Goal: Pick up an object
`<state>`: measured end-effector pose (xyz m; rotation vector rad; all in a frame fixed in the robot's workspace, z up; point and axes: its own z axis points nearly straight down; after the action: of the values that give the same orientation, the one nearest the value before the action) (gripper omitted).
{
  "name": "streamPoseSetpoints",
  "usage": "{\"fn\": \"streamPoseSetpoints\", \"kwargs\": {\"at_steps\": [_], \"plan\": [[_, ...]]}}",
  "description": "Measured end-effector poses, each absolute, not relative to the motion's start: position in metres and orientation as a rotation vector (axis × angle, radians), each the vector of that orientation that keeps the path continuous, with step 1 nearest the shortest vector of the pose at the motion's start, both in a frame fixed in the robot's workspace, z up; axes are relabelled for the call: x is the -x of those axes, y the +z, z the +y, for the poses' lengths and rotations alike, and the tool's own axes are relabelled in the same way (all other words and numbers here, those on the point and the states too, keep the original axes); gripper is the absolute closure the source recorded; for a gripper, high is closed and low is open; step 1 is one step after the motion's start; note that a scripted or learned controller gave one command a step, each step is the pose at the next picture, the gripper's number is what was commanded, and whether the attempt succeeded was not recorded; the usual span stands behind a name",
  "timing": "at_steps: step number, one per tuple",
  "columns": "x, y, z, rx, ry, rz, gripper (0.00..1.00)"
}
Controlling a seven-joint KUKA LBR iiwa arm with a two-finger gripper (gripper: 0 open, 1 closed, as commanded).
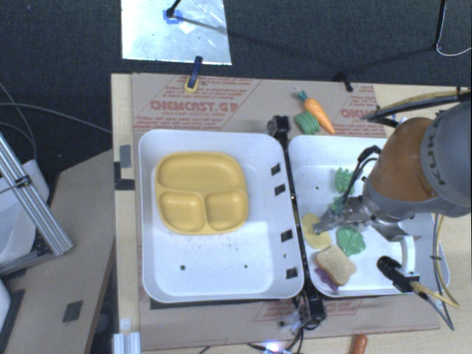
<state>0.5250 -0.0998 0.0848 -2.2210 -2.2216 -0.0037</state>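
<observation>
The right bin holds a pale green leafy piece, a darker green leafy piece, a flat yellow slice and a tan bread-like chunk. My gripper is low in this bin, just above the yellow slice and between the two green pieces. The grey and orange arm covers the right part of the bin. I see nothing clearly held.
The left bin holds a yellow divided plate. A toy carrot and a green piece lie on the cardboard behind the right bin. The black divider runs between the bins.
</observation>
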Motion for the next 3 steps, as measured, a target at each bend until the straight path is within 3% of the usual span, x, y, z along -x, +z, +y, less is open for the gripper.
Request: {"fn": "streamPoseSetpoints", "kwargs": {"at_steps": [1,2,3], "plan": [[-0.506,0.216,-0.053,2.217,-0.016,-2.237,0.00],[-0.486,0.183,0.003,2.208,-0.001,-2.229,0.00],[-0.488,0.195,-0.001,2.219,-0.006,-2.227,1.00]]}}
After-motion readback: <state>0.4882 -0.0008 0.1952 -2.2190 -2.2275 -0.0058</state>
